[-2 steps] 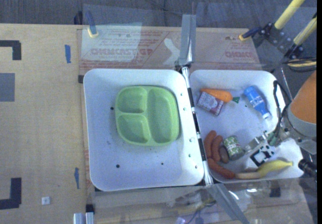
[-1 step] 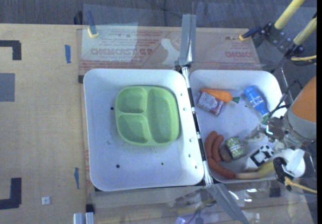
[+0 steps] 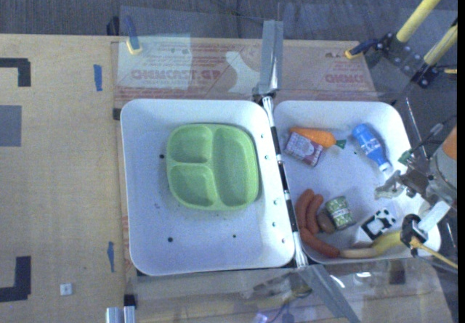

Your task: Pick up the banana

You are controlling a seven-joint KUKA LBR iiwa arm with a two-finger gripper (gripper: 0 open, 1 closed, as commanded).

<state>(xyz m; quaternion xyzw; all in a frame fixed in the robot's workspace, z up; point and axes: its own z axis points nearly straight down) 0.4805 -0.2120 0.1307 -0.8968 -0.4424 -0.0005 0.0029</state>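
Observation:
The banana (image 3: 372, 245) is yellow and lies flat along the near wall of the right bin (image 3: 341, 112), towards its near right corner. My gripper (image 3: 399, 185) hangs over the right side of that bin, a little beyond the banana and apart from it. Nothing shows between gripper and banana, and the fruit rests on the bin floor.
The right bin also holds an orange carrot (image 3: 314, 136), a small pink packet (image 3: 302, 148), a blue bottle (image 3: 369, 144), red sausages (image 3: 311, 217) and a green can (image 3: 338, 211). A green divided plate (image 3: 213, 166) lies in the left bin (image 3: 145, 191).

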